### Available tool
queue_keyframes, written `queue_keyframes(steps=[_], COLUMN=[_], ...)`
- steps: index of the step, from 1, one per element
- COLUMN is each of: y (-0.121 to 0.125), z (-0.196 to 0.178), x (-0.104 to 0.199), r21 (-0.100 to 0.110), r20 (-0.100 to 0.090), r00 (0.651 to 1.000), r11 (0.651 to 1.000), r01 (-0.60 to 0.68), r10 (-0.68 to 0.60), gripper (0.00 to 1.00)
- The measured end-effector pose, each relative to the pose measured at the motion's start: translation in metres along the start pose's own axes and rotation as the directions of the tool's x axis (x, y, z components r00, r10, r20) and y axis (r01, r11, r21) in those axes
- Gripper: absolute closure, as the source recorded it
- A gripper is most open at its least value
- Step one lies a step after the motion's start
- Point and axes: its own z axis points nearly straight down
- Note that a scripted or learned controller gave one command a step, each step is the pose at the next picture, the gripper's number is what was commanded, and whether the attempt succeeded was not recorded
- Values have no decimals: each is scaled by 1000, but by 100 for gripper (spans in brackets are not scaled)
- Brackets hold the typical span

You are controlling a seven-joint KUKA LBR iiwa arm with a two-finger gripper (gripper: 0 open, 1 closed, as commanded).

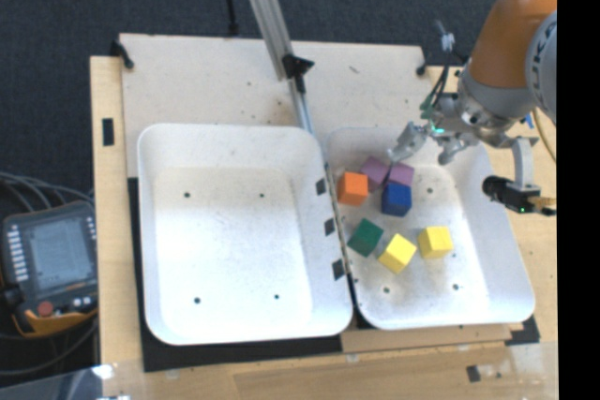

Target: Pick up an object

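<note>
Camera view: 2 shallow white bins sit side by side on the bench (pixel 112 201). The left bin (pixel 234 145) is the bigger one; the right bin (pixel 487 276) holds 7 small cubes. An orange cube (pixel 352 187) lies nearest the divider, w/ 2 purple cubes (pixel 376 170) (pixel 401 174) just behind it, touching each other. A blue cube (pixel 397 199) sits right in front of the 2nd purple one. Lower down: a green cube (pixel 365 237), a yellow cube (pixel 397 252) touching it, & another yellow cube (pixel 435 242) a bit to the right. The arm (pixel 511 42) reaches in from the right; its end effector (pixel 427 145) hangs over the bin's far edge, near the purple cubes, fingers spread apart, nothing between them.
</note>
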Motion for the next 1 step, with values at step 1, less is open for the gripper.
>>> queue_keyframes(steps=[1], y=[-6], z=[53], x=[-10], r21=[4], r20=[1], r00=[1000], r11=[1000], r01=[-4], r10=[4], gripper=[0])
